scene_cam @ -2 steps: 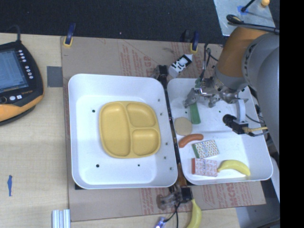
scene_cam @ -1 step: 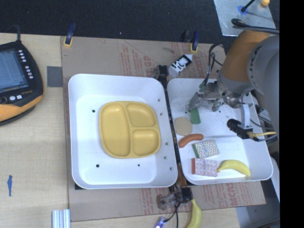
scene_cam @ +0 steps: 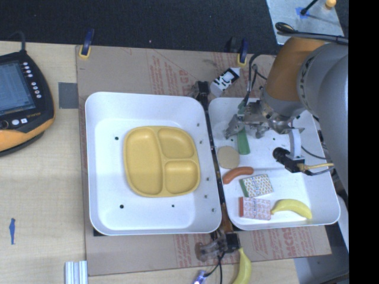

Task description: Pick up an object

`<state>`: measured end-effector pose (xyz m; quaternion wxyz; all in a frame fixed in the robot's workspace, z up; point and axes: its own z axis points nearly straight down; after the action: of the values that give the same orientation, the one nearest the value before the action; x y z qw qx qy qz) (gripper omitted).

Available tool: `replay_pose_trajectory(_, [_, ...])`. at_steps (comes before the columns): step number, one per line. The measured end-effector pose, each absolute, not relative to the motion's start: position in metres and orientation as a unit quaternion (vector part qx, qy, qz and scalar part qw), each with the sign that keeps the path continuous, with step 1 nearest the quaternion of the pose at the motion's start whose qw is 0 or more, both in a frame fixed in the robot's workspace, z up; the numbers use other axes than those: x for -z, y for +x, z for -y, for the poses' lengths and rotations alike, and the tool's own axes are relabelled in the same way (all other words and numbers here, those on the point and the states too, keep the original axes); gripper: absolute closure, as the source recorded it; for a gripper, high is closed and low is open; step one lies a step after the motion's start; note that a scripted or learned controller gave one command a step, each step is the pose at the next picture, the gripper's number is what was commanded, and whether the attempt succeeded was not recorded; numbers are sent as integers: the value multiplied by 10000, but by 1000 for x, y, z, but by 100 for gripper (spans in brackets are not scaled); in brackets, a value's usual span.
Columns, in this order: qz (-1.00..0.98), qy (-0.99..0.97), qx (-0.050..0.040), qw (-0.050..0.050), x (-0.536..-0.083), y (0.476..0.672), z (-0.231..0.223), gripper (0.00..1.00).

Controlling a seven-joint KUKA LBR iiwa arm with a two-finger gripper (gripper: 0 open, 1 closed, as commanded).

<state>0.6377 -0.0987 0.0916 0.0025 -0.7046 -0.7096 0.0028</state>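
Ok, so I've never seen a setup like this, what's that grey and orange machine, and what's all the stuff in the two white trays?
This is one camera fixed above a bench, looking down at a slant. The grey and orange machine reaching in from the right is a robot arm, meant to pick up an object. Its gripper hangs over the right bin, right by a green piece. I cannot tell whether it is gripping that piece. The same bin also holds a round beige piece, a sausage, an upper patterned packet, a lower patterned packet and a banana. The left bin holds a yellow divided plate.
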Motion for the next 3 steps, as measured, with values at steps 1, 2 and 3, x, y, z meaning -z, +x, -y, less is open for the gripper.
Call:
replay_pose_trajectory(1, [7077, -7065, -6, 9, -92, 656, 136, 0])
replay_pose_trajectory(2, [7093, -7049, -22, 16, -92, 637, 102, 0])
replay_pose_trajectory(3, [7077, -7065, -7, 10, -92, 656, 127, 0])
